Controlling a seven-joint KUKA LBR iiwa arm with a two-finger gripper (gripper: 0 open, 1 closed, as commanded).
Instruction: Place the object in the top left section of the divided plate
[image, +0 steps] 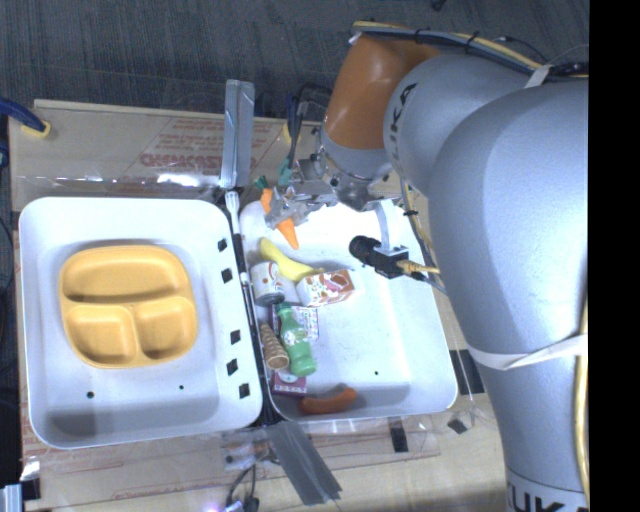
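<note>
The tool (290, 205) hangs over the back left corner of the right bin (420, 340), just above an orange carrot (288, 232), and its tip is too blurry to make out its grip. The big grey arm (480, 200) hides the right side of that bin. The yellow divided plate (128, 303) sits in the left bin (120, 410), and a banana (282, 262), a small carton (325, 288) and a sausage (328, 401) lie in the right one.

The arm (480, 180) hides the right bin's (420, 390) far right corner and runs off the top and bottom edges. The pincer (290, 205) is a blur over the carrot (288, 232); its grip cannot be told. Labels on the packets (300, 340) are too small to read.
</note>
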